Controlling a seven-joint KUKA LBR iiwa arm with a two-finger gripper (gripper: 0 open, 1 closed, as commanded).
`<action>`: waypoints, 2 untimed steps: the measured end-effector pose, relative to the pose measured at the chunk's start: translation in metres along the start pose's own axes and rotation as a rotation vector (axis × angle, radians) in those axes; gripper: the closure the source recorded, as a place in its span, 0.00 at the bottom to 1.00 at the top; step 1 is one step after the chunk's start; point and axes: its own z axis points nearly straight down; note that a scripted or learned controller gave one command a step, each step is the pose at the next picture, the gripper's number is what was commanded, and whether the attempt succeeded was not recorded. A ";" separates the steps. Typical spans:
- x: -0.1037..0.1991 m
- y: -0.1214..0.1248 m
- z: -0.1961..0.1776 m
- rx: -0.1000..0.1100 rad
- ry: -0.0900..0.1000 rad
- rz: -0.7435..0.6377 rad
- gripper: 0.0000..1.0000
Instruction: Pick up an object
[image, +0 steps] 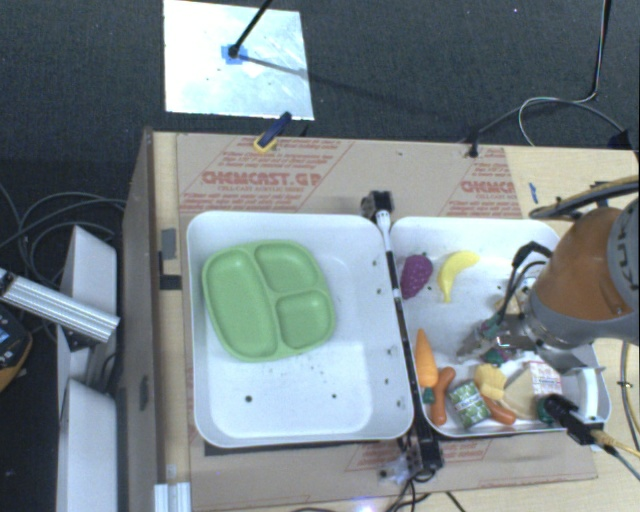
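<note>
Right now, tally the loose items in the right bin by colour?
Purple: 1, grapes
Yellow: 2, banana, small yellow piece
Orange: 2, carrot, a second piece
Green: 1, small packet
Total: 6 countable; the gripper and arm cover others beside them.

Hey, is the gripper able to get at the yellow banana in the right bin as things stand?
Probably yes. The banana lies by itself on bare bin floor, apart from the purple grapes, with nothing on top. The gripper sits in the same right bin, nearby.
</note>
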 end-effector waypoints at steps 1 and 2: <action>0.000 0.001 -0.010 -0.002 0.000 -0.001 1.00; 0.033 0.040 -0.089 -0.003 0.000 -0.001 1.00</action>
